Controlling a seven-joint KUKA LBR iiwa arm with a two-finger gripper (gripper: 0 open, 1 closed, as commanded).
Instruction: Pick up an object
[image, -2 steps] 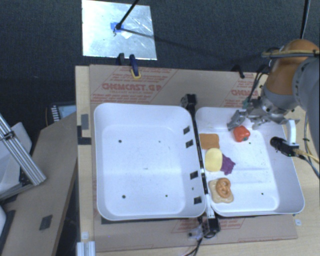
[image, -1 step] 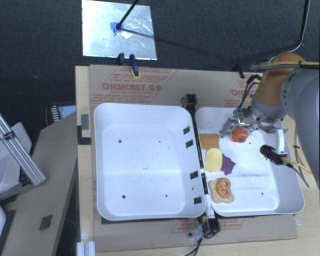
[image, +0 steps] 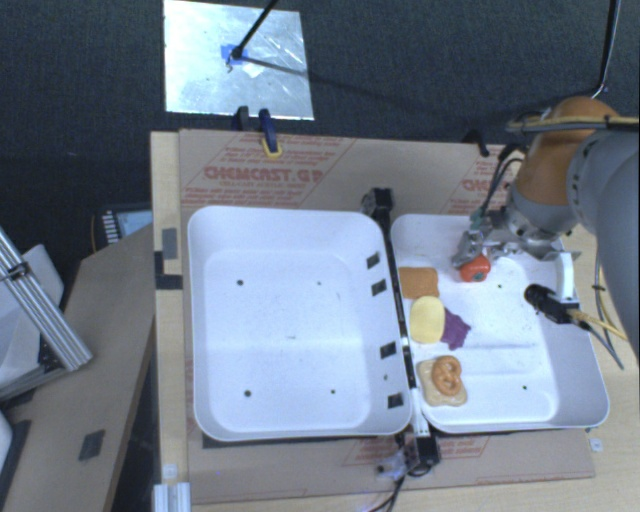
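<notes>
Two shallow white bins sit side by side: the left bin (image: 290, 320) and the right bin (image: 520, 370). They meet along a seam held by several small black clips (image: 388, 350).

Five loose things lie in the right bin, one of each kind. A small red-orange object (image: 475, 268) sits toward the bin's far end. A tan-orange block (image: 418, 281) lies against the left wall. A yellow rounded piece (image: 427, 319) lies just in front of the block and touches a purple piece (image: 456, 328) on its right. A tan pretzel-shaped piece (image: 445, 380) lies nearest the front, apart from the others.

One arm (image: 600, 180), with its orange band, reaches in from the right. Its jaws hang low over the far part of the right bin, right at the red-orange object. From this slant I cannot tell whether they are apart, together or around it.

The bins rest on a cardboard sheet (image: 300, 165) printed in red letters, and the sheet lies on a pale wooden table (image: 110, 330). One blue and yellow clamp (image: 266, 130) grips the sheet's far edge. Behind it, one square of shiny foil (image: 238, 58) lies against a dark surface. One aluminium rail (image: 35, 310) slants in at the left edge.
</notes>
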